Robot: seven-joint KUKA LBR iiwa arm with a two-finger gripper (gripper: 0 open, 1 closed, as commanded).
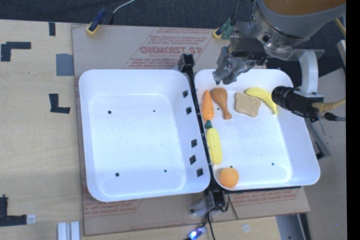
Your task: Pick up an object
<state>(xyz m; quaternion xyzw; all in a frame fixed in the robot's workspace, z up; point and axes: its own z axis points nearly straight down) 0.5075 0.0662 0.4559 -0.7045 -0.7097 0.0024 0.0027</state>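
The right bin [281, 160] holds a brown drumstick [221, 100], an orange carrot [207, 104], a yellow corn cob [214, 144], an orange fruit [228, 177], a slice of bread [246, 104] and a yellow banana [262, 98]. My gripper [221, 79] hangs over the bin's back left corner, just above the thick end of the drumstick. Its dark fingers point down and left, and nothing shows between them. Whether they are spread or closed is unclear.
The left bin [90, 121] lies beside the right one, with a black clip strip [194, 137] between them. A black cylinder with a cable [295, 101] reaches over the right bin's right rim. Both bins rest on a cardboard sheet [163, 50].
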